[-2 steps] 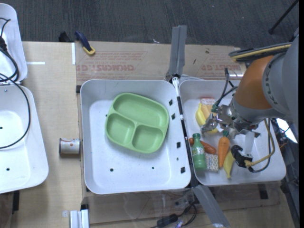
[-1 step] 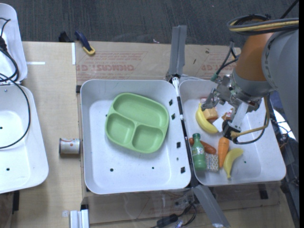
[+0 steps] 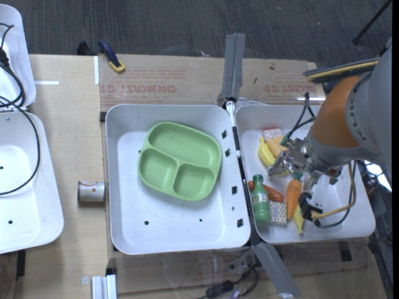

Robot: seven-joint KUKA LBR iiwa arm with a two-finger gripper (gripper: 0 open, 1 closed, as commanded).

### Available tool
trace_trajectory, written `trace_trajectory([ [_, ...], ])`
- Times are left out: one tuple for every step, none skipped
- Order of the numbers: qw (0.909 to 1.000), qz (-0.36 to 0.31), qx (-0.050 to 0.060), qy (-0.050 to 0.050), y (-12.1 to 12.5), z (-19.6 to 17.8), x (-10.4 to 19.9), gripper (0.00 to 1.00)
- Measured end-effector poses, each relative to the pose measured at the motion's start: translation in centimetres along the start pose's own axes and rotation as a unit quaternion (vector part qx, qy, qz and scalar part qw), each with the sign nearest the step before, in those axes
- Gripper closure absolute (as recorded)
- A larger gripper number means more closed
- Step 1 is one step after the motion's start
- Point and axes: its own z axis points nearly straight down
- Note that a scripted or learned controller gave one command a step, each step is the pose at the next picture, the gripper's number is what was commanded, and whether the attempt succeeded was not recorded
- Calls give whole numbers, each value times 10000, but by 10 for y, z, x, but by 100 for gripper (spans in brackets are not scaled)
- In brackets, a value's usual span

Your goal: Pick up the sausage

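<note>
Camera view | landmark: green plate (image 3: 180,161) in left bin | gripper (image 3: 293,167) low over right bin's toy pile, right of plate | grip state: cannot tell | sausage: cannot single out; reddish piece (image 3: 272,194) beside green bottle (image 3: 260,199) is 1 candidate

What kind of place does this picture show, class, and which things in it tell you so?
Probably a robot lab test bench: a grey arm with an orange band reaches over two white bins, one holding a green divided plate, the other toy food such as a carrot.

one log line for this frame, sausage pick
arm: over right bin | pincer: low among toy food | sausage: not identified | green plate: left bin
</note>
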Motion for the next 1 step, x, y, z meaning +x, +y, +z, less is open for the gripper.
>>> trace_trajectory([
  [9962,876,-10,6,-61,-9,-24,0],
])
